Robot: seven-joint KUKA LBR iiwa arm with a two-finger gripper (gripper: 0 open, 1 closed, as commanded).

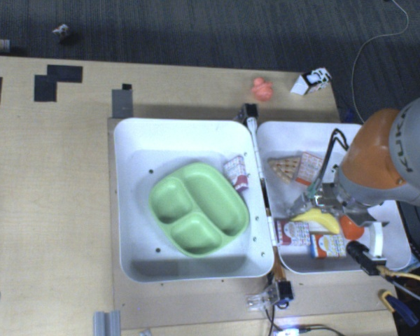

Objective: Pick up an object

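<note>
Two white bins; end effector low in the right bin, above yellow curved banana. Opening: I cannot tell. I'd descend centred, close slowly.

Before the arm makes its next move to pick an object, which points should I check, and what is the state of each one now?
1. Gripper is over the right bin: ok.
2. Fingers open or shut: cannot tell.
3. A target lies near the gripper: ok, the banana is just beside it.
4. Banana has free space around it: not ok, small cartons and an orange object crowd it.
5. An object is already held: cannot tell.
6. Left bin with the green divided plate is away from the arm: ok.
</note>
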